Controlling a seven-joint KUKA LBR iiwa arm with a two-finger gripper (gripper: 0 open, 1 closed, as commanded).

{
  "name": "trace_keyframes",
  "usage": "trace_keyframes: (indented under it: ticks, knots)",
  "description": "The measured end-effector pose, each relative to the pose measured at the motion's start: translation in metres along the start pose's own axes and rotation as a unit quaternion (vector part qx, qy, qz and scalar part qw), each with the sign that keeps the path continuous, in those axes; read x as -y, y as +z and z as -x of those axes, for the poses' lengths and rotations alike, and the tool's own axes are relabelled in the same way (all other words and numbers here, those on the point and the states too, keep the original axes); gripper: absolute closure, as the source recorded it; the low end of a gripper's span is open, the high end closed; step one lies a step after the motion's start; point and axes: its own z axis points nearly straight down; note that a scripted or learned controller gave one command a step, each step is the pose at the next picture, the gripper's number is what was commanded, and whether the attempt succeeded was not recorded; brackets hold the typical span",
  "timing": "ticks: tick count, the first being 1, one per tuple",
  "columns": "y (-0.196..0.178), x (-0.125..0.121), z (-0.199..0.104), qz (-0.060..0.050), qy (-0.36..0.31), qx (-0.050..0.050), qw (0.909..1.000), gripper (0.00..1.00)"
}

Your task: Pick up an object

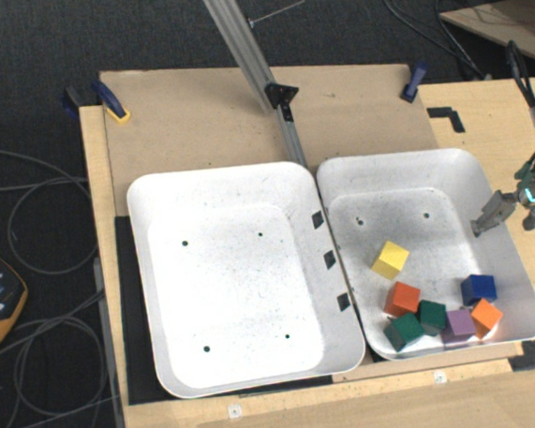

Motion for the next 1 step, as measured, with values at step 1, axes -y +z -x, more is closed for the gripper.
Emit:
trace_keyframes:
  ticks: [1]
  knots:
    - [-0.0017, -0.0008, -0.0002, 0.002, -0.001, 0.001, 1.0000, 0.00]
